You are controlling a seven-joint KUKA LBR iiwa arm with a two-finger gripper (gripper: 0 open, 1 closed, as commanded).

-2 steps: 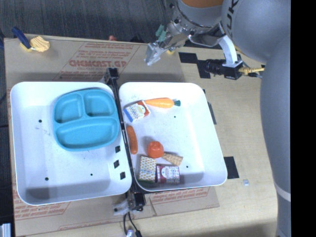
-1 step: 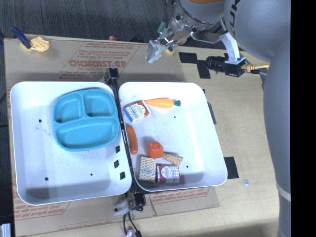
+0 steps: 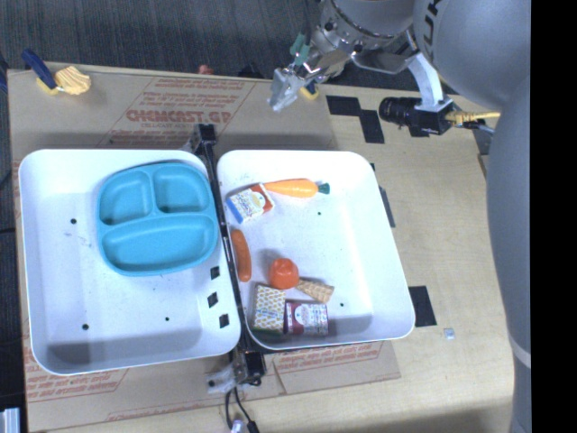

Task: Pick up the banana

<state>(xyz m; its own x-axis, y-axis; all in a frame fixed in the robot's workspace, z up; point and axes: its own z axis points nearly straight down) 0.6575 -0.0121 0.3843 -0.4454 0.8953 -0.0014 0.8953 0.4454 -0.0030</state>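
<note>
— Where's the banana?
— I cannot tell. A small yellow thing lies on the bench far to the left of the gripper, too small to name or to read its long axis.
— And the gripper?
— How far open it is, I cannot tell.
— The bins?
— The right bin, nearer the camera than the gripper, holds a carrot, a small carton, a sausage and a can. The left bin holds a blue divided plate.

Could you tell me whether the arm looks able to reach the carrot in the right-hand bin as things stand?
Probably yes: the carrot lies uncovered near the bin's far wall, and the pincer hangs above the bench just beyond it.
</note>
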